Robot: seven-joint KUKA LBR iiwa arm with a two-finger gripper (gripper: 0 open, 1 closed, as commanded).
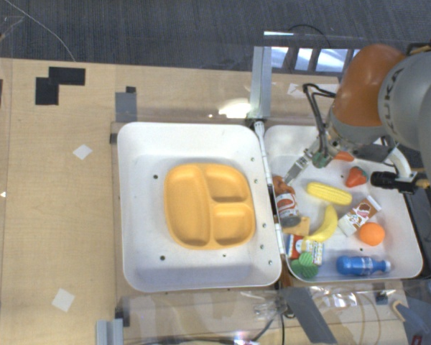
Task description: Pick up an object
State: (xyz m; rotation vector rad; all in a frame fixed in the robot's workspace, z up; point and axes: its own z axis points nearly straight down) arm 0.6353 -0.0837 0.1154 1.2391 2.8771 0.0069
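My gripper (304, 165) hangs low over the upper left part of the right bin (414, 263), under the grey arm with the orange band (360, 86). Something small and green (320, 160) shows right at it; whether it is held is unclear. Just below lie a yellow corn cob (329, 192) and a banana (326, 223). A brown bottle with a red label (284, 202) lies along the bin's left wall, close under the gripper. Further right are a red piece (355, 177), a small carton (360, 215), an orange (372, 233) and a blue bottle (362, 266).
The left bin (140, 192) holds a yellow divided tray (208, 204). A green item and a small printed pack (307, 256) sit at the right bin's front left corner. A metal post (261, 81) rises behind the wall between the bins. A black cable (314, 110) loops beside the wrist.
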